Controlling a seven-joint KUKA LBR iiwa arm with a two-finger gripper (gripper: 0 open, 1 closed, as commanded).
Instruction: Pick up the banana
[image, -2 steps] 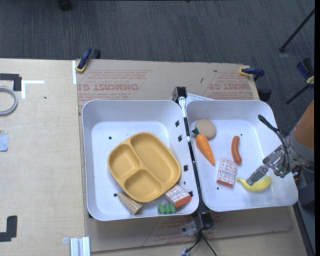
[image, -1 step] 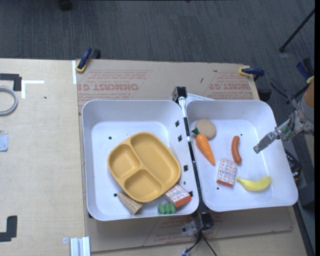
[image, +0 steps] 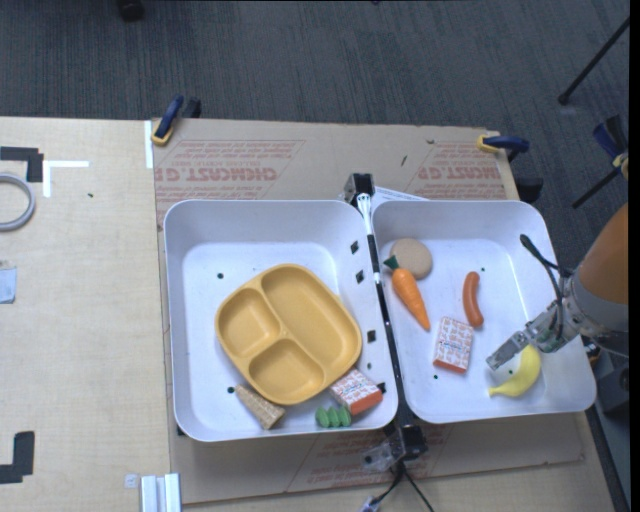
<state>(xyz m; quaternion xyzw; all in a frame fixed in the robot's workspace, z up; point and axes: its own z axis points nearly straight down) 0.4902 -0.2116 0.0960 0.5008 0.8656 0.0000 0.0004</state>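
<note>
The banana (image: 518, 375) lies in the right bin (image: 440, 403), in its near right corner, close to the bin's right wall and near rim, so little open floor is left on those two sides. To the banana's left the floor is bare as far as the small printed carton (image: 453, 346), and farther left lies the carrot (image: 409, 297), with a round beige bun (image: 411, 257) at its far end. A red sausage (image: 472, 299) lies farther away, toward the middle of the bin.

The gripper (image: 522, 347) reaches in over the right wall and sits just above the banana's far end, seeming to touch it. Whether its fingers are apart or together cannot be made out, and the banana rests on the bin floor.

The left bin (image: 180, 300) holds a yellow divided plate (image: 288, 333) in its middle, with a cracker (image: 259, 406), green beans (image: 334, 416) and an orange box (image: 357, 392) along the near rim.
</note>
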